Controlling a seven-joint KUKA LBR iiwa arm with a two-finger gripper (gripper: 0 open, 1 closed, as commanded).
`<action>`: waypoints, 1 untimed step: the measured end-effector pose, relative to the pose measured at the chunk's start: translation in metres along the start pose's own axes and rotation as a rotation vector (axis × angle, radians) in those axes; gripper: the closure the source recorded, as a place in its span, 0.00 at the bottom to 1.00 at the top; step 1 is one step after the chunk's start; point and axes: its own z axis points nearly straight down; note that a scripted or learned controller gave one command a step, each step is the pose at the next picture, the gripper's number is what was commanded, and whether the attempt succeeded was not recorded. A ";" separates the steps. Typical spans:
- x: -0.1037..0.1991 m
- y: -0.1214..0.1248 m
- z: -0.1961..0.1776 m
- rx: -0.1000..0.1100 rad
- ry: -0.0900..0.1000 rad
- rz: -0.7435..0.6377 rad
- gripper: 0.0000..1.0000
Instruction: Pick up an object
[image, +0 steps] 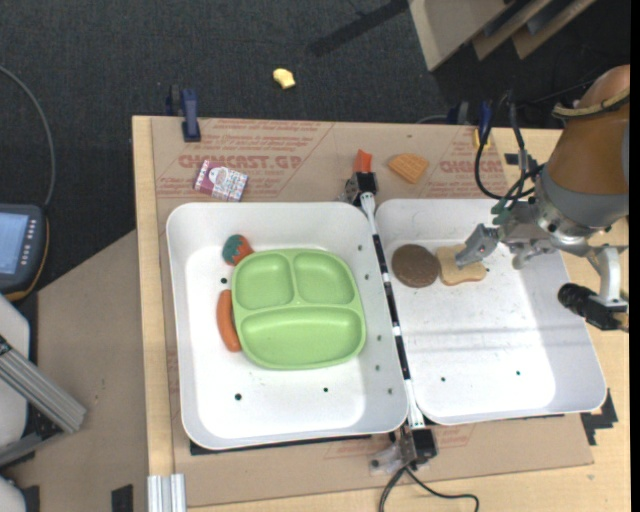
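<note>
Cookie and tan slice touch below the end effector; its grip state unclear.

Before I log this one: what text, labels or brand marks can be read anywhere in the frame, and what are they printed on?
"CHEMCAST GP", roughly, in faint red repeated print on the brown paper-covered board under the bins; the letters are partly blurred.
Small pink and white printed packet on the board's far left: print too small to read.
Dark handheld screen at the left edge: nothing legible.
</note>
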 end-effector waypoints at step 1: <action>0.015 0.028 0.087 0.002 0.001 -0.004 0.00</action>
